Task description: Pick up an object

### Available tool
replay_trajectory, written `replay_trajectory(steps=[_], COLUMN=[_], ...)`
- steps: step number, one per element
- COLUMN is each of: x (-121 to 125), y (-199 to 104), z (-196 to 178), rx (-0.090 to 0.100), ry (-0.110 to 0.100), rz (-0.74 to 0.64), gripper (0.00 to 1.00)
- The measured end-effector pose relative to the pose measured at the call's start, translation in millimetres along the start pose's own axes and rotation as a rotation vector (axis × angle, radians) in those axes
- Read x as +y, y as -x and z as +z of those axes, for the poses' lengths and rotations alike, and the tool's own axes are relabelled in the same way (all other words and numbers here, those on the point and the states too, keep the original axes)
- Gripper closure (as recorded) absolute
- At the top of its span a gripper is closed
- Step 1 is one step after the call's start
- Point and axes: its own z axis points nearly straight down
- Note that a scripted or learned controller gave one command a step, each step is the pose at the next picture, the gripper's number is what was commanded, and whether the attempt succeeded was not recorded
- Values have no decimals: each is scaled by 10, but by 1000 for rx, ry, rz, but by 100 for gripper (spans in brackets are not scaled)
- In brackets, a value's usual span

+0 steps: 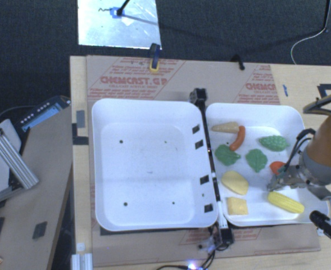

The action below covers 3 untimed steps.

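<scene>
The right bin [291, 115] holds several toy foods. Along its far side lie a beige piece [225, 127], an orange-red sausage shape [239, 138] and a green leafy piece [274, 143]. Two more green pieces [227, 154] [256, 160] sit mid-bin. A yellow lump [235, 182], a yellow block [237, 206] and a yellow corn cob [285, 202] lie near the front. My gripper [276, 183] reaches in low from the right, just above the corn cob and right beside a small red-orange piece [277, 166]. Nothing can be seen held in it.
The left bin [106, 117] lies beside the right one, with a black divider strip [205, 151] with clips between them. The grey and orange arm [327, 156] covers the right bin's right side. Both bins rest on a cardboard sheet [131, 77].
</scene>
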Motion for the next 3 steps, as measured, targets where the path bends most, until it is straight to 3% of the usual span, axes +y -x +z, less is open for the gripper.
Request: replay_trajectory(steps=[1,2,3], x=[1184,1533,1737], y=[-1121,-749,-692], z=[-62,-2283,-3576], rx=[2,-5,-4], ry=[14,23,20], rz=[-17,-6,-8], gripper=[100,100,100])
